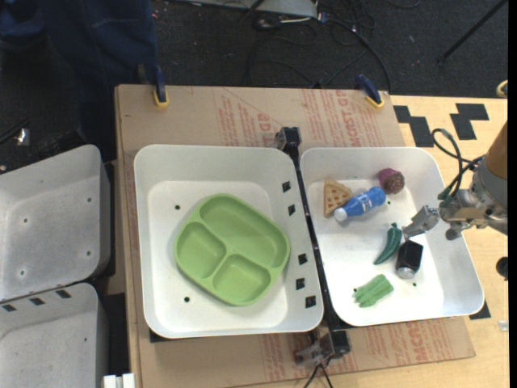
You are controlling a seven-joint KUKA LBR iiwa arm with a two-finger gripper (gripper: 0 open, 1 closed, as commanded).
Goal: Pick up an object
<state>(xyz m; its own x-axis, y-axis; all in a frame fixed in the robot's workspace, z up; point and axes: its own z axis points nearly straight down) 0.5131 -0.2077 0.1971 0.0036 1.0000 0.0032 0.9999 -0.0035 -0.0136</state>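
While the arm [494,176] is reached in from the right, the gripper [422,221] is seen over the right bin [452,297], just above a small black object [409,258] and beside a green pepper [388,243]; whether anything is gripped cannot be told. A blue bottle [361,204], a tan waffle wedge [335,196], a purple ball [392,180] and a green leafy piece [372,290] are also found in that bin. A green divided plate [232,250] is laid in the left bin [153,217].

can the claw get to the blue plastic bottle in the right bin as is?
Probably yes. The blue plastic bottle lies flat in the right white bin, open from above. The orange waffle-patterned triangle touches its left end; the claw sits just to its right, nothing between.
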